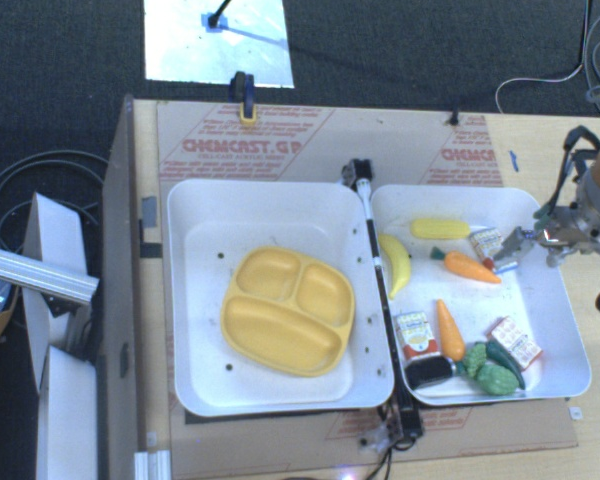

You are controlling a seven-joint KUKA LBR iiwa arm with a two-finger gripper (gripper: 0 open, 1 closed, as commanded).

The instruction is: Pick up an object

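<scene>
The right bin (565,318) holds toy foods. A yellow corn cob (440,229) lies at its far side, with a banana (395,263) along the left wall. An orange carrot (472,267) lies in the middle, next to a small striped packet (485,241). A second carrot (449,330), a red and white packet (413,333), another packet (515,340), green broccoli (490,373) and a black piece (430,371) sit at the near side. My gripper (522,240) reaches in from the right, just beside the small striped packet and the first carrot's tip. Nothing is visibly held.
The left bin (195,268) holds a yellow divided plate (288,310). A black divider clamp (360,173) stands between the bins at the far edge. Cardboard lies under both bins. Cables hang at the upper right.
</scene>
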